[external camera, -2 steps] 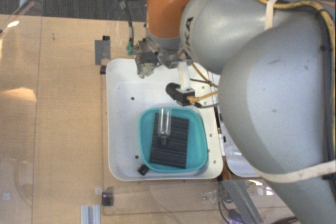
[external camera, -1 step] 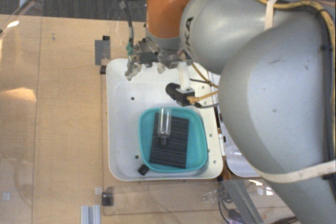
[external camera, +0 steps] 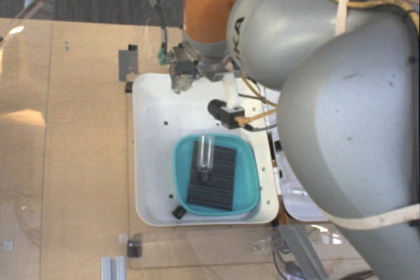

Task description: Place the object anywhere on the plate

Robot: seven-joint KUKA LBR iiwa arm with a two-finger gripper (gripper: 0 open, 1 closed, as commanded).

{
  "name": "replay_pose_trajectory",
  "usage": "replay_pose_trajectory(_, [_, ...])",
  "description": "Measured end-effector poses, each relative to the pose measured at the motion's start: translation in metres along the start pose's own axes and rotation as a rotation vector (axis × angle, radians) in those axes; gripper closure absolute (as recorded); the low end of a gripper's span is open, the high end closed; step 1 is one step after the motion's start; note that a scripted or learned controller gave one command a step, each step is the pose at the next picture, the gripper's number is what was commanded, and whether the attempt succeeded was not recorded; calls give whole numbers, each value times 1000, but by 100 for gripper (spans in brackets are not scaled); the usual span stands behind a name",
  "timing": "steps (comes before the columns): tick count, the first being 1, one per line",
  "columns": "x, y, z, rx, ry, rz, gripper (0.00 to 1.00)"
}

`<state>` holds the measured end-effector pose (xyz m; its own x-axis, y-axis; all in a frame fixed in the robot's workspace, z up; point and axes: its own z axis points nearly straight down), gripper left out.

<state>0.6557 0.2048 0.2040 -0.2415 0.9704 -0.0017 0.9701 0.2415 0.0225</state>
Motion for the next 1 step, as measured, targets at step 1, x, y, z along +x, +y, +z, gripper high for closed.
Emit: replay_pose_trajectory(1, [0, 0, 0, 1, 0, -1, 0])
